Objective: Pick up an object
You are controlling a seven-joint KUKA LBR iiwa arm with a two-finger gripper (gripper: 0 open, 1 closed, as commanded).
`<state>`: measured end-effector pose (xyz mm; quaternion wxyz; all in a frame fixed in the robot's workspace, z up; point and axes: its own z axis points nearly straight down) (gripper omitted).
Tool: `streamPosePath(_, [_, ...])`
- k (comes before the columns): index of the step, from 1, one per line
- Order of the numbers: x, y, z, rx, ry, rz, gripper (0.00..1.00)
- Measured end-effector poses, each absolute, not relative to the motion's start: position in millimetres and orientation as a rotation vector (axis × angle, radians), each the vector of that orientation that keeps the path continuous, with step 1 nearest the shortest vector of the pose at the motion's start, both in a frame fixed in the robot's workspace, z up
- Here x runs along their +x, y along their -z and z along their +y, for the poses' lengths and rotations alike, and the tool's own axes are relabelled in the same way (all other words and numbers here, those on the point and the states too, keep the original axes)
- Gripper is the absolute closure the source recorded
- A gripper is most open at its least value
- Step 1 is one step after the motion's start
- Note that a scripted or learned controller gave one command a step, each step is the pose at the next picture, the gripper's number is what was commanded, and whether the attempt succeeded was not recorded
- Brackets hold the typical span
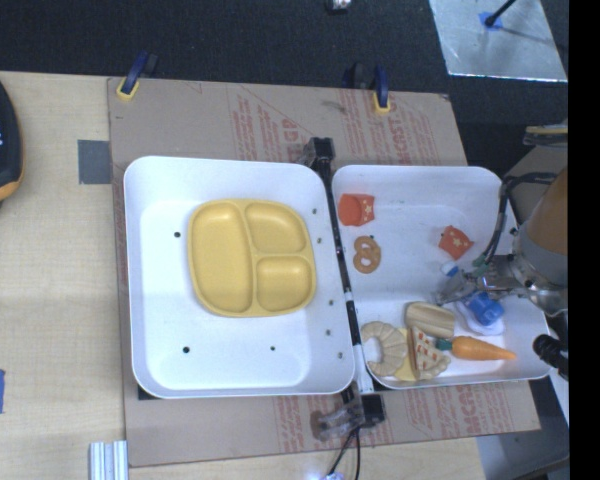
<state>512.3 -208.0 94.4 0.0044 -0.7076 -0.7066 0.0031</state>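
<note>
At the right bin's (420,178) far right side we see the gripper (467,290) low over a blue object (483,312), its fingers too blurred to tell whether they are spread or pinching. Nearby lie a carrot (483,349), a pizza slice (423,352), a pretzel (366,255) and two red pieces. We find the left bin (160,268) holding a yellow divided plate (250,258), with white floor around it.

Both bins (160,358) look like smooth, slightly glossy white plastic. The divided plate (250,256) is matt yellow plastic. Beneath them lies a sheet of matt brown cardboard (230,118) with faded red print, resting on a pale wood-grain tabletop (45,298). The carrot (483,349) has a glossy orange plastic sheen.
</note>
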Motion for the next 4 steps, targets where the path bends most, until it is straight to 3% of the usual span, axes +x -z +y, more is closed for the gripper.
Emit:
streamPosePath(1, [578.7, -92, -206, -2.216, 0.002, -2.231, 0.0])
streamPosePath(2, [543.8, -91, -183, -2.213, -0.005, -2.22, 0.0])
streamPosePath(3, [545.6, -102, -185, -2.216, -0.004, -2.223, 1.0])
streamPosePath(4, [636.6, -92, -151, -2.213, 0.006, -2.235, 1.0])
